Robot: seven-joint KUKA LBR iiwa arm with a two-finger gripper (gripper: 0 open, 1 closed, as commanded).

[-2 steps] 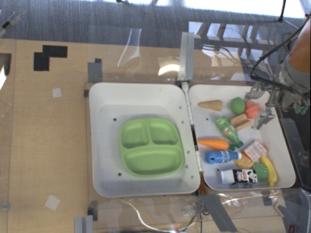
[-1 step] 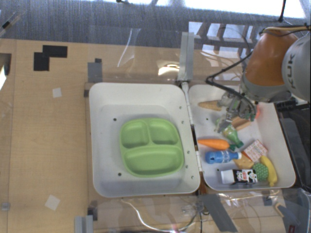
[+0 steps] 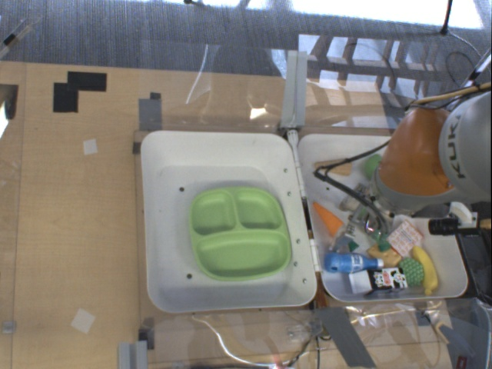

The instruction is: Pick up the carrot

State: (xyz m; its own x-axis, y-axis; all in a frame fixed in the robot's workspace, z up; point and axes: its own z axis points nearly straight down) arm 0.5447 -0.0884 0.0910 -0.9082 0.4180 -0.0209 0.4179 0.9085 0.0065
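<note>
Carrot (image 3: 329,220) lies in the right bin (image 3: 330,283), at its left wall, right of frame centre. Long axis runs diagonally, upper-left to lower-right. Gripper (image 3: 367,225) sits just beside it; finger state cannot be determined. Green divided plate (image 3: 240,233) occupies the left bin (image 3: 165,206).

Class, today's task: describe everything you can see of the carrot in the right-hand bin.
The carrot is a plain orange wedge with a smooth, plastic-looking surface; no green top can be made out. It lies flat on the floor of the right bin, close beside the bin's left wall, slanting from its upper-left end down toward the right. Its lower end runs in among the crowded items near the blue bottle, and whether they touch is unclear. The hand hangs just to its right, not gripping it.
</note>
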